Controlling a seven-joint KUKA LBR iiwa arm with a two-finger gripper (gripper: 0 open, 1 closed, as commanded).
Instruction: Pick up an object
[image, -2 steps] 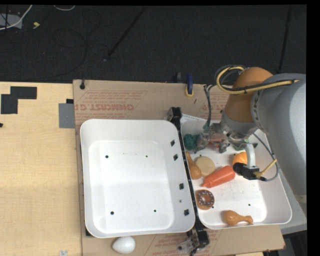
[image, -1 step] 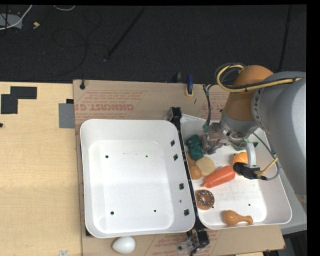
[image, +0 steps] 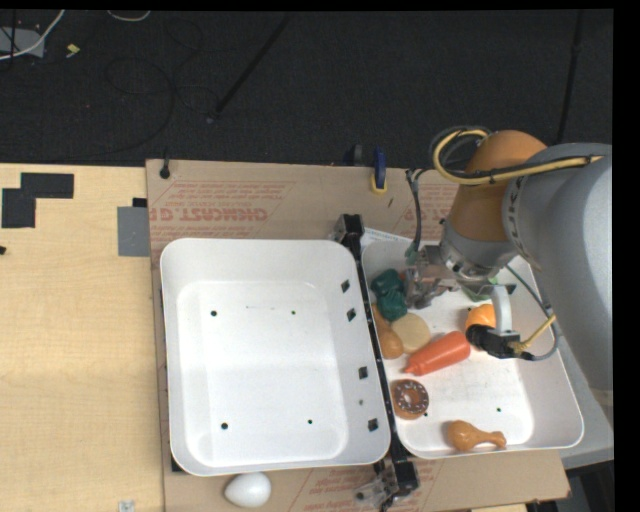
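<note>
Gripper (image: 425, 285) low in right bin (image: 545, 425), just beside green toy (image: 388, 293); finger state cannot tell. Cream piece (image: 410, 331), toy carrot (image: 440, 353), doughnut (image: 409, 398), drumstick (image: 473, 435) nearby. Step judged: approach. Next: settle on target, close, lift.

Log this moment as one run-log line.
arm: over right bin | gripper: low beside green toy | grasp: unconfirmed | carrot, donut, drumstick: lying in bin
</note>
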